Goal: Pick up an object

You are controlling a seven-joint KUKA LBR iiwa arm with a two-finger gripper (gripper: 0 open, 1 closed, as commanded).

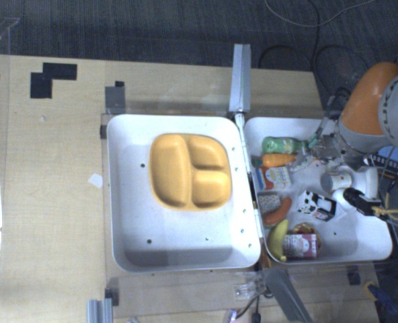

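Camera view: left bin (pixel 128 200) is holding a yellow tray (pixel 189 170); right bin (pixel 360 237) is holding bottle (pixel 283 144), sausage (pixel 277 212), banana (pixel 277 239), can (pixel 301 245). Claw (pixel 318 155) is hanging over that bin's far end; can't tell its grip state.

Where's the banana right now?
In the camera view, the banana lies in the bottom-left corner of the right bin, just left of the red can and below the reddish sausage.

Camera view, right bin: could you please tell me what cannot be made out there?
1. Right bin, far right corner: camera view, hidden by the arm.
2. Green bottle, right end: camera view, hidden by the arm.
3. Can label and packet print: camera view, too small to read.
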